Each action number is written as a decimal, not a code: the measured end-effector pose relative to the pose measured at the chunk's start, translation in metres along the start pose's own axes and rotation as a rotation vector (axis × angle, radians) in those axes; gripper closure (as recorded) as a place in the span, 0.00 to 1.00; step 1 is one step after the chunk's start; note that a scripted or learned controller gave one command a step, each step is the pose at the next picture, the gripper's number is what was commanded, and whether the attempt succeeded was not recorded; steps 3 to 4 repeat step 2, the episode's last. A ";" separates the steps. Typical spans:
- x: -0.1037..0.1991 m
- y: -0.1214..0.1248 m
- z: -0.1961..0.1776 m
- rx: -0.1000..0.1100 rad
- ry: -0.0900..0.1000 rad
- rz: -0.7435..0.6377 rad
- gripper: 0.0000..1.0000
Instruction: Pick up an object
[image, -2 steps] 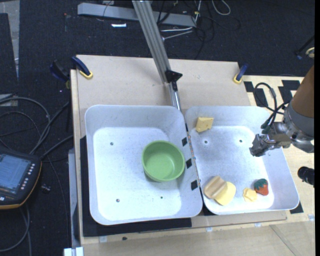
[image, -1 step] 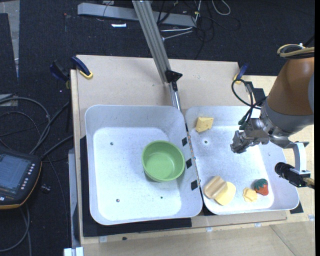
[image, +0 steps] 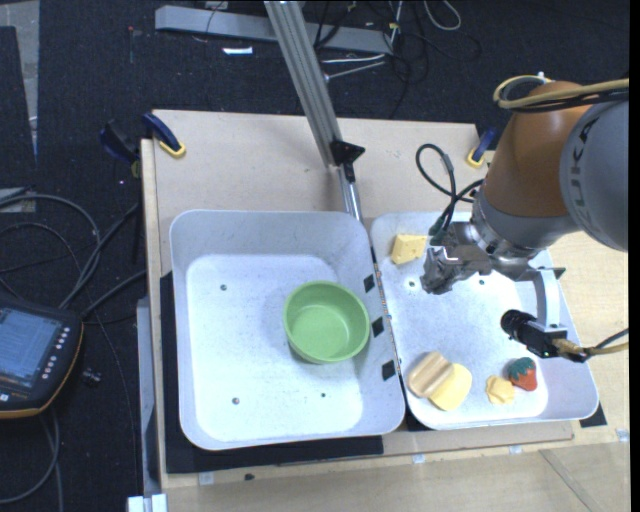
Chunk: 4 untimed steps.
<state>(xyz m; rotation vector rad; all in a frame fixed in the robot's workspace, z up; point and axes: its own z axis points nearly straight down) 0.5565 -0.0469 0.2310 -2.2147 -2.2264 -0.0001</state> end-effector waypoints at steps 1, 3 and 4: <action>0.050 0.019 -0.004 -0.001 0.000 0.000 1.00; 0.106 0.044 0.000 -0.001 0.000 0.001 1.00; 0.106 0.044 0.000 -0.001 0.000 0.001 1.00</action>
